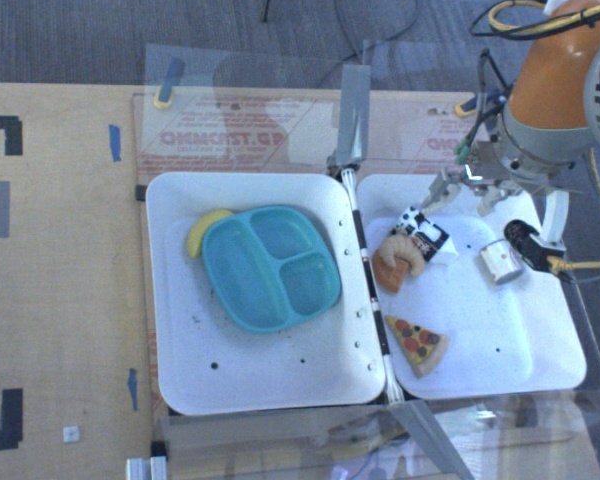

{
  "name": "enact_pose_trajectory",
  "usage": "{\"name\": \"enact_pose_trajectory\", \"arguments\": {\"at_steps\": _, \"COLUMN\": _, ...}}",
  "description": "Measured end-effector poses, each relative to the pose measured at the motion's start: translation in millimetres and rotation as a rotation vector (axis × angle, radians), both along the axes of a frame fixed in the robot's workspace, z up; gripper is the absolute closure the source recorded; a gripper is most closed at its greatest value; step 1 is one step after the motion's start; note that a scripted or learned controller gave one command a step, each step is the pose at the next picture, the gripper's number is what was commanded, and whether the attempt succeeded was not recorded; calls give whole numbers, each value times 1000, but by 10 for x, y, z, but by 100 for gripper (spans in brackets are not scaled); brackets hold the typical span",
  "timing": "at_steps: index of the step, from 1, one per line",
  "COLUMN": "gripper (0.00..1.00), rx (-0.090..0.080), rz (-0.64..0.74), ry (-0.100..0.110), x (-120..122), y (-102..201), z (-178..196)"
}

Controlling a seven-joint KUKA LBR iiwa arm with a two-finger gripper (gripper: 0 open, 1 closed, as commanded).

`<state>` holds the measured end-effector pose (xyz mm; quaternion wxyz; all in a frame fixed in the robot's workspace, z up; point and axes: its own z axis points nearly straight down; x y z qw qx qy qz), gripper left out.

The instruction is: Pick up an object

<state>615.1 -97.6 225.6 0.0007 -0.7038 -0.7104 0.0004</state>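
Claw (467,190): fingers looked parted, though blurred, gripping nothing.
Right bin (540,368): croissant (395,260) and pizza slice (418,344) below-left of claw.
Left bin (180,368): blue plate (270,266), banana (202,230), farther left.

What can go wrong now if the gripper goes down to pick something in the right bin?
1. The gripper is near the bin's far rim, so the fingers might strike it.
2. The croissant touches the black-and-white object; grasping one may push the other.
3. The pizza slice lies flat, so it could slip.
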Motion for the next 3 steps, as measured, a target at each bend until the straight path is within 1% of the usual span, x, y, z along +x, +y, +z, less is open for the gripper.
{"name": "enact_pose_trajectory", "arguments": {"at_steps": 1, "gripper": 0, "rx": -1, "rz": -41, "ry": -3, "x": 208, "y": -118, "z": -1283}}
{"name": "enact_pose_trajectory", "arguments": {"at_steps": 2, "gripper": 100, "rx": -1, "rz": -45, "ry": -5, "x": 210, "y": -136, "z": -1186}}
{"name": "enact_pose_trajectory", "arguments": {"at_steps": 3, "gripper": 100, "rx": -1, "rz": -102, "ry": -2, "x": 232, "y": 317, "z": 168}}
